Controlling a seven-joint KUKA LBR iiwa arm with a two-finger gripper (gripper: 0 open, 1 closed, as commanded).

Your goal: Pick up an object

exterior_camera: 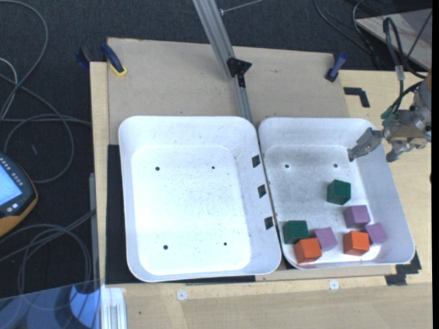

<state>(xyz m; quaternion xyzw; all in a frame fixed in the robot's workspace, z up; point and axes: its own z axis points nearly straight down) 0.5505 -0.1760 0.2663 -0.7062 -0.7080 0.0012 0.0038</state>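
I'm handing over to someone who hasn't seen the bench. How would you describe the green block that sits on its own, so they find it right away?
Start at the right-hand white bin, the one with the blocks in it. Most blocks cluster along its near edge; look above that cluster, toward the middle of the bin, for a dark green block standing alone. The other green block sits lower left, touching an orange block.

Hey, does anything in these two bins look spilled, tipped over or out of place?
Nothing stands out. The small green, purple and orange blocks sit loosely in the right white bin, mostly bunched at its near edge, with one green block apart. The two-finger gripper is over that bin's far right corner.
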